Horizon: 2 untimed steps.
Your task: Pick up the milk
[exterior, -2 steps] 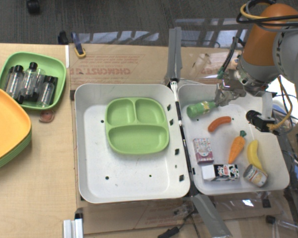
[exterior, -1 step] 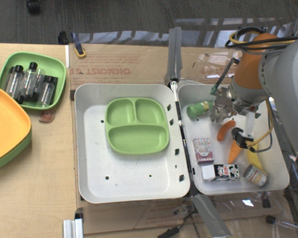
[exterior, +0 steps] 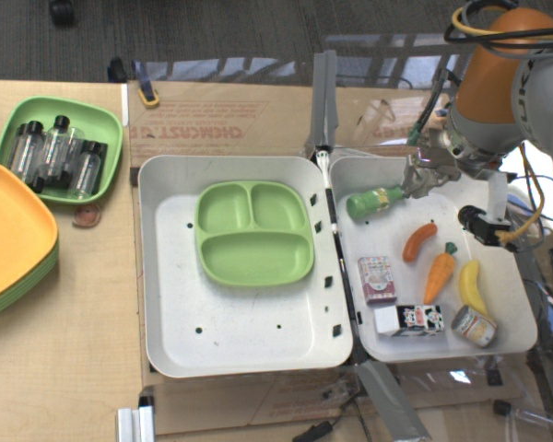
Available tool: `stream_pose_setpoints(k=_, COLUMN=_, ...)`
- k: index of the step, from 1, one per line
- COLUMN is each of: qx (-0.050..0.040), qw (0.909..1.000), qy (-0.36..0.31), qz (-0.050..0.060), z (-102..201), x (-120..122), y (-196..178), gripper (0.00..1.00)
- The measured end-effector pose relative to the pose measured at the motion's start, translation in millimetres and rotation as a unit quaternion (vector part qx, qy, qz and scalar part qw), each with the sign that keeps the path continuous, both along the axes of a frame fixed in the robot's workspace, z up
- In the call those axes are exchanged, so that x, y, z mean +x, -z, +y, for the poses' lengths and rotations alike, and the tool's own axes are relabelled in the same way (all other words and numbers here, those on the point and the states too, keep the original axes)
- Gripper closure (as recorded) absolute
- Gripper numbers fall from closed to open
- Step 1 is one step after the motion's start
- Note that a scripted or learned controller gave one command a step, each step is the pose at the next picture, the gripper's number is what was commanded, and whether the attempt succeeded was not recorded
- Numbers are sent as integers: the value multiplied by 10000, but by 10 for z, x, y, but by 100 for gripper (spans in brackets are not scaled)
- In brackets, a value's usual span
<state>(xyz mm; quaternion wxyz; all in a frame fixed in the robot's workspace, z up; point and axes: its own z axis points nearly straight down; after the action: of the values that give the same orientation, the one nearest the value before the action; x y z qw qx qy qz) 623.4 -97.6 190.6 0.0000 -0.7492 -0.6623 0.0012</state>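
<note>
The milk [exterior: 410, 319] is a small carton with black and white cow spots. It lies on its side at the near edge of the right bin [exterior: 525, 334], just near of a pink box [exterior: 377, 278] and left of a small can [exterior: 473, 326]. A carrot [exterior: 438, 277], a banana [exterior: 471, 287] and a red sausage [exterior: 419, 241] lie close by, a little farther in.

The end effector [exterior: 415, 180] is at the far side of the same bin, well apart from the milk. It sits right beside the end of a green bottle [exterior: 373, 201]. I cannot tell if it is open, shut or touching that bottle.

The left bin [exterior: 161, 274] holds a green plate [exterior: 253, 232] with three parts.

The carton looks light and boxy, with flat sides. It is likely thin card, so a hard squeeze could crush it. The smooth skin may slip a bit. The best place to take hold is probably across its two long flat sides, near the middle, coming straight down from above. The pink box and the bin wall are very close, so there is not much room there.
</note>
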Motion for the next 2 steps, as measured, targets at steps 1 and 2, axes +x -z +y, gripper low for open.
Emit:
stream_pose_setpoints(k=1, qx=1, qw=9725, qy=2328, qz=12, z=-136, x=-482, y=1002, gripper=100)
stream_pose_setpoints(k=2, qx=-4, qw=9888, qy=1490, qz=2, z=-239, x=-481, y=-116, gripper=100)
